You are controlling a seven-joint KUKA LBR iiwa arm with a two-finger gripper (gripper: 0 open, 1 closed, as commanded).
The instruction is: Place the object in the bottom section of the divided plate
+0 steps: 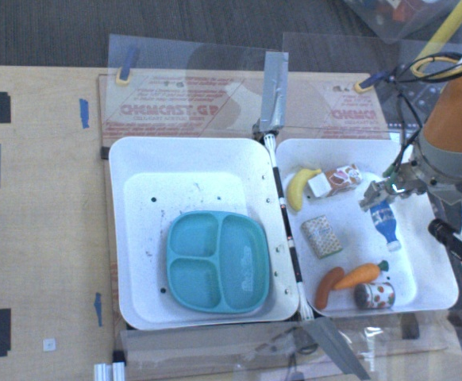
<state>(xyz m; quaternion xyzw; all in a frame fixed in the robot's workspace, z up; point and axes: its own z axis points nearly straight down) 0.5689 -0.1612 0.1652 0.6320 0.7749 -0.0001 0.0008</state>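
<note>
Camera view: gripper (379, 190) over right bin (441, 288), just above blue bottle (384, 225); finger state can't tell. Divided plate (217, 261) sits in left bin (136, 173).

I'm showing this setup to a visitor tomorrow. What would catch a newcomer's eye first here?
Probably the turquoise divided plate, alone in the left bin. Next, the colourful clutter in the right bin: a banana at the upper left, an orange carrot near the front, and a blue bottle to the right. The gripper hangs just above that bottle.
</note>
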